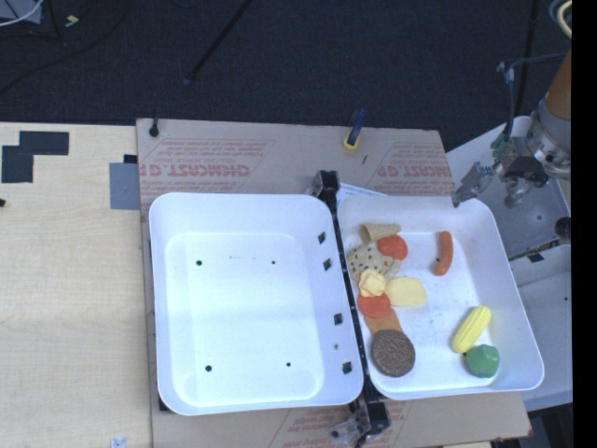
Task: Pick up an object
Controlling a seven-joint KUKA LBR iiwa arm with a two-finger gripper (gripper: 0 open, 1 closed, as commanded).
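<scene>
From my remote station I see the grey arm's two-finger gripper (494,177) poised at the upper right corner of the shallow white right-hand bin (511,278); whether it is open or closed I cannot tell. To do this step well, I judge it best to come down over a piece lying alone and straddle its narrow width, not the crowded pile by the divider. Largest is the round brown textured cookie (393,353) near the front edge, beside an orange wedge. Next comes the yellow plastic corn cob (471,329), touching a green rounded toy vegetable (482,360). Smallest, the slim orange-red toy sausage (442,252) lies upright and clear, nearest the gripper.
</scene>
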